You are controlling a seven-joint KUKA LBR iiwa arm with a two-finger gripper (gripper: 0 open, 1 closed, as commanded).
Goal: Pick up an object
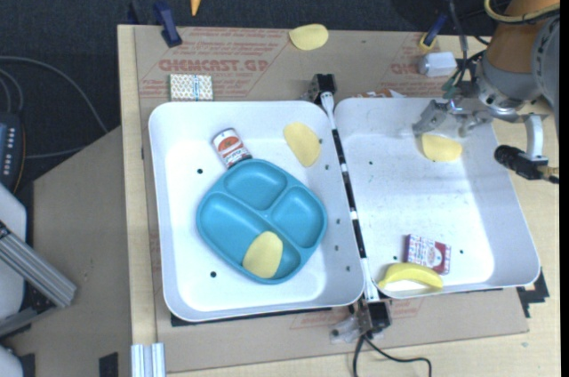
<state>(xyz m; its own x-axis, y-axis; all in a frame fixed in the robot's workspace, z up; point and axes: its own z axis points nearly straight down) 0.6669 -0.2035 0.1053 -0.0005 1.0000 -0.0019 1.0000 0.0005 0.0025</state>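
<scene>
Over the right bin's (pixel 498 215) far end, gripper (pixel 449 123) spread wide, fingers straddling a yellow chip-shaped piece (pixel 442 148) lying on the bin floor just below it; not lifted, not clamped.

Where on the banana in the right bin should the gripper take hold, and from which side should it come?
Probably across the middle of the banana, from above. It lies flat, curved, at the near edge of the right bin, so fingers closing across its narrow width should fit. A small red box lies just behind it, so the far finger has little room.
</scene>
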